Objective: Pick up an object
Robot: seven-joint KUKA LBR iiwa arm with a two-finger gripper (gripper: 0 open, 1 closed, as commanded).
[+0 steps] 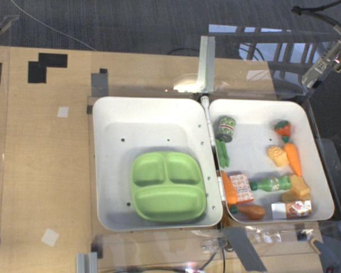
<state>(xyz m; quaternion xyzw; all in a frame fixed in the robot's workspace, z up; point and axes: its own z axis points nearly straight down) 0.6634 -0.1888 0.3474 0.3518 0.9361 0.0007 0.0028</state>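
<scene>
Two shallow white bins sit side by side on the bench. The left bin (111,152) holds a green divided tray (167,186) lying flat toward its near side, its single large compartment nearest the camera and two smaller ones behind. The right bin (256,115) carries a scatter of small toy foods. A green can (225,128) lies near the far left corner, and just below it a slim dark green piece (222,152) runs along the dividing wall, its long axis pointing from far to near. An orange carrot (294,158) lies by the right wall, long axis nearly far to near and slanted slightly, its narrow tip toward the near right. Just left of it rests a pale yellow piece (277,155), and farther back a small red and green item (282,129). A green bottle (271,183) lies on its side across the bin, its long axis left to right. A red and white packet (240,187) sits to its left, a brown sausage-like piece (250,211) below that, and a white carton (292,209) by the near right corner. The gripper (314,77) hangs at the upper right, beyond the bin's far corner and well apart from every object; its finger state cannot be told.
</scene>
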